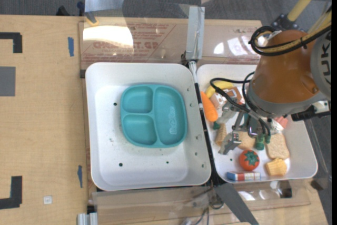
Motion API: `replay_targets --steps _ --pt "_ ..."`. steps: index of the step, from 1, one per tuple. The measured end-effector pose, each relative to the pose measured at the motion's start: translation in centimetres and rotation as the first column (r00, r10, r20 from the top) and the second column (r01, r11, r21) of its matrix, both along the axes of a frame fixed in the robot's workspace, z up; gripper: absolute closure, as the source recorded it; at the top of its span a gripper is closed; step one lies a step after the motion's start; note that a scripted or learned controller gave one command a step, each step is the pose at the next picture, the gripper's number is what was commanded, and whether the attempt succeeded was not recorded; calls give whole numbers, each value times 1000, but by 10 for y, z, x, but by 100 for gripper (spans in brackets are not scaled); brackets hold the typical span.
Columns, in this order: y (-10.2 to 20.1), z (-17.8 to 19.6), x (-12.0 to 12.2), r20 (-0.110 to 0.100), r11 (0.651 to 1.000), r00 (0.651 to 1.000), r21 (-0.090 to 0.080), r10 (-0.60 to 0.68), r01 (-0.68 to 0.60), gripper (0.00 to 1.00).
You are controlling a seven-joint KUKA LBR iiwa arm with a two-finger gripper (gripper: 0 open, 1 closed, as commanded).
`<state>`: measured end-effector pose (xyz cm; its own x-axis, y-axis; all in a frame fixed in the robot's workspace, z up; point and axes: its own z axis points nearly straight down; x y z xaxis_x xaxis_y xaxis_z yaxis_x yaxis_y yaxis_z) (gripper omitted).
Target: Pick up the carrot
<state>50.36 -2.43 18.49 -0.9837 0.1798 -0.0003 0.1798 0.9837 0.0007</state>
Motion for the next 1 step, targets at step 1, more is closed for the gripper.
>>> replay_targets --steps 1 --pt "15 0 14 5 999 999 0 43 -43 0"
